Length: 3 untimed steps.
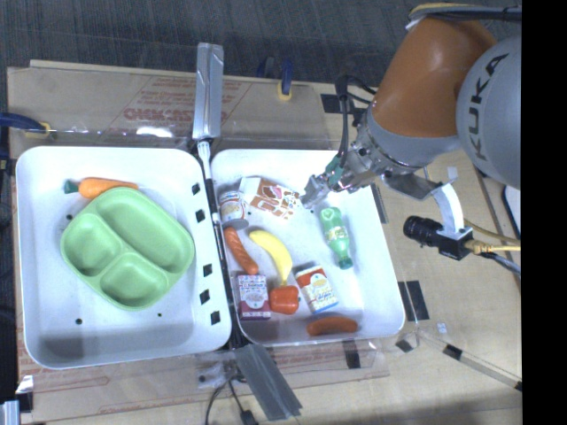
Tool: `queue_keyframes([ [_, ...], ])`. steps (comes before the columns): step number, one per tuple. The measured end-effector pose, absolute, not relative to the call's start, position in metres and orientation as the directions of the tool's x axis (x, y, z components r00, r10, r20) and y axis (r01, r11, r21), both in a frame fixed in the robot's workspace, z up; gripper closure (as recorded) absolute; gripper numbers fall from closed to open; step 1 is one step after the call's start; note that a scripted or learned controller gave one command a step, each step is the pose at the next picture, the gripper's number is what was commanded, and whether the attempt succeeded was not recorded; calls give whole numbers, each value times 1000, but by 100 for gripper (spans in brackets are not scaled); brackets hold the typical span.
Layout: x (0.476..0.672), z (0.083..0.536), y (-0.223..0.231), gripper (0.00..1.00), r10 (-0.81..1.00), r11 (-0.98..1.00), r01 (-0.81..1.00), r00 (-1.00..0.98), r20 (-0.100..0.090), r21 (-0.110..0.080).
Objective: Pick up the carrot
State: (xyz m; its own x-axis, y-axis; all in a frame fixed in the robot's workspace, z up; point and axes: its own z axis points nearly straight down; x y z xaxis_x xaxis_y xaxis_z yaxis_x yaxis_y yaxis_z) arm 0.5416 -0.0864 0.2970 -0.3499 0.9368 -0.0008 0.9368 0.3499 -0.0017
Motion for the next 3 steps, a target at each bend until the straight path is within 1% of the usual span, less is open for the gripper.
queue_keyframes([
  [1,542,307,-86,100,936,353,936,-353,-1,-3],
  [2,534,292,-49,100,972,235,972,-235,0,-3],
  [3,534,292,-50,0,972,235,972,-235,0,-3],
])
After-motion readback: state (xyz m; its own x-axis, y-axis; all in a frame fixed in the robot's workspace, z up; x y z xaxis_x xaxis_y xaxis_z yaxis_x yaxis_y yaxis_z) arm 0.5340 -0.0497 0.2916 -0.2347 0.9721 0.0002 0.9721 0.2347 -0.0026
